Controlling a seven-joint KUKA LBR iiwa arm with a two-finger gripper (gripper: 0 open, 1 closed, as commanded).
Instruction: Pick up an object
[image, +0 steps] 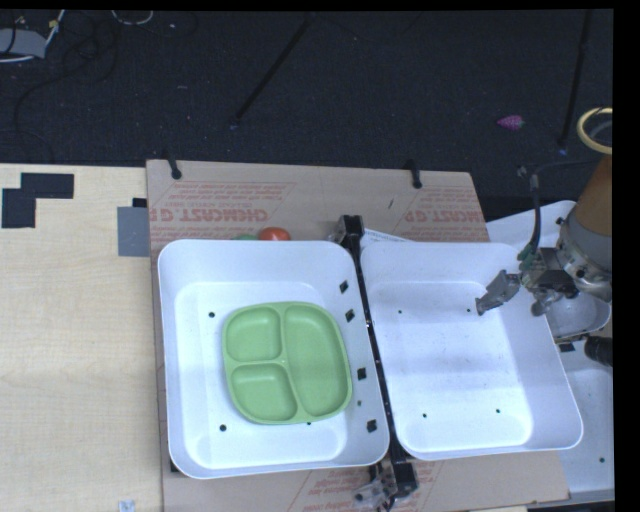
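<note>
Camera view: the green divided plate lies flat in the left bin, well apart from the gripper over the right bin's far right side. Its fingers look spread and hold nothing. The plate is likely light, stiff, slick plastic; a raised rim or divider seems the best hold. Mirrored red lettering on the cardboard behind is not legible.

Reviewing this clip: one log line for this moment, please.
gripper: above right bin upper right, nothing held | green plate: left bin
</note>
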